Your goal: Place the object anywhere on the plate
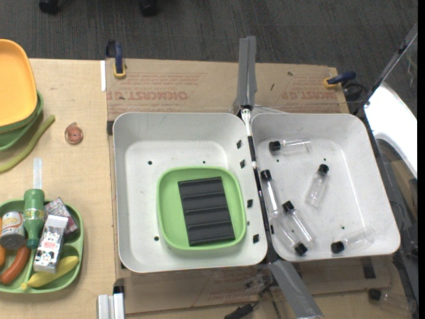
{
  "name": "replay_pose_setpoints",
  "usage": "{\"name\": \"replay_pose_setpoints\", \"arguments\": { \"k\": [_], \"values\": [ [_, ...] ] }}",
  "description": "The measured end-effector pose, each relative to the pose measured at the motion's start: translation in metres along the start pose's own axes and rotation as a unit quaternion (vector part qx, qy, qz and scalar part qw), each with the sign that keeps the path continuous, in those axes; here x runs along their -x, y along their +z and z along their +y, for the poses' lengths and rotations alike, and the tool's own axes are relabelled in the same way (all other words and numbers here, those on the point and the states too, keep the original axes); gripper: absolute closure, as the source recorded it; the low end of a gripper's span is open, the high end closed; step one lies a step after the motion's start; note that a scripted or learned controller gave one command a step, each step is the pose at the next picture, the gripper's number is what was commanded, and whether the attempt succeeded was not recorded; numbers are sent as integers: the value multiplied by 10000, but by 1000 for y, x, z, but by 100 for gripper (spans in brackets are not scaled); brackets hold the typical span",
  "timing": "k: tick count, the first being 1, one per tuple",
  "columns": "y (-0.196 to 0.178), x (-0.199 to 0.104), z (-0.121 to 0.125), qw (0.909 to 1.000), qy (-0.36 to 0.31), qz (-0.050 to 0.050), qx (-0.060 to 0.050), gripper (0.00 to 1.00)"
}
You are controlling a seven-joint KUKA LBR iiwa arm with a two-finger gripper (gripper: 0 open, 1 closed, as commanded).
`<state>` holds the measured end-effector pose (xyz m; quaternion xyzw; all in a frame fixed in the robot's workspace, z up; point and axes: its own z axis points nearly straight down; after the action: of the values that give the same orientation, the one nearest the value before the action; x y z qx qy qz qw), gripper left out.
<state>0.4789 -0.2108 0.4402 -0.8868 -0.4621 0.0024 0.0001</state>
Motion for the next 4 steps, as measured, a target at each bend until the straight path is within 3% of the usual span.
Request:
{"name": "replay_pose_setpoints", "arguments": {
  "k": [1, 3, 4],
  "values": [
    [0, 5, 2, 9977, 676, 6, 4, 0],
    [-1, 9, 5, 9834, 1812, 9, 3, 0],
    [-1, 10, 6, 9693, 2460, 12, 2, 0]
  ]
}}
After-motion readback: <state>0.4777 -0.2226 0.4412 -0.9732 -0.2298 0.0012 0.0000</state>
